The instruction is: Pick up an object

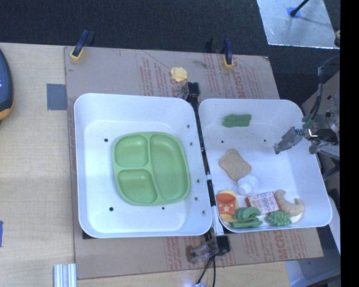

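You are viewing the gripper [285, 142] hanging over the right bin [311, 166] near its right wall; whether it is parted or carrying anything cannot be told. The bread slice [234, 164] is lying flat mid-bin, apart from the clutter along the near edge. It is probably toy food, light, fairly stiff and low, so you are best taking it across its narrower width.

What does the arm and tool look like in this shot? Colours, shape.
Little of it is in frame. The tool is a slim grey metal piece tapering to a point over the right bin. Behind it sits a darker grey and black wrist block; finer detail is too small to tell.
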Controlling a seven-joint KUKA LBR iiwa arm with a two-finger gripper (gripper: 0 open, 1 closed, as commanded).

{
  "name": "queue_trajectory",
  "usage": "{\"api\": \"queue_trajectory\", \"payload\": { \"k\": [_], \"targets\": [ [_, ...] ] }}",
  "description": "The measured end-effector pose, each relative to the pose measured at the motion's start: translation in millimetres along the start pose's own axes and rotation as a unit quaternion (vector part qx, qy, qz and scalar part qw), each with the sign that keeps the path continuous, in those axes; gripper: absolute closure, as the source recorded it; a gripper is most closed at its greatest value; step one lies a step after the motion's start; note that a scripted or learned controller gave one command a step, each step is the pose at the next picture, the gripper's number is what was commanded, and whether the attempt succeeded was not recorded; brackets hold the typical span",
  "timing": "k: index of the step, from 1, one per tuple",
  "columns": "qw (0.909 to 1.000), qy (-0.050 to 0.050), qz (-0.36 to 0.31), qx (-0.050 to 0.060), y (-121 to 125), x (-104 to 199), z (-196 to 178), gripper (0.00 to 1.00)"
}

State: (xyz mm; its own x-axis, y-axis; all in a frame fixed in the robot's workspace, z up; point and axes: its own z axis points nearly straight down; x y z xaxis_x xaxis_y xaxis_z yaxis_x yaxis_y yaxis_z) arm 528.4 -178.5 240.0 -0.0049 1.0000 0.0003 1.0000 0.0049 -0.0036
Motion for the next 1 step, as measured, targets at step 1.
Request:
{"api": "queue_trajectory", "payload": {
  "k": [1],
  "targets": [
    [1.0,0.002,-0.005,0.002,45.5,93.8,51.1,0.0]
  ]
}}
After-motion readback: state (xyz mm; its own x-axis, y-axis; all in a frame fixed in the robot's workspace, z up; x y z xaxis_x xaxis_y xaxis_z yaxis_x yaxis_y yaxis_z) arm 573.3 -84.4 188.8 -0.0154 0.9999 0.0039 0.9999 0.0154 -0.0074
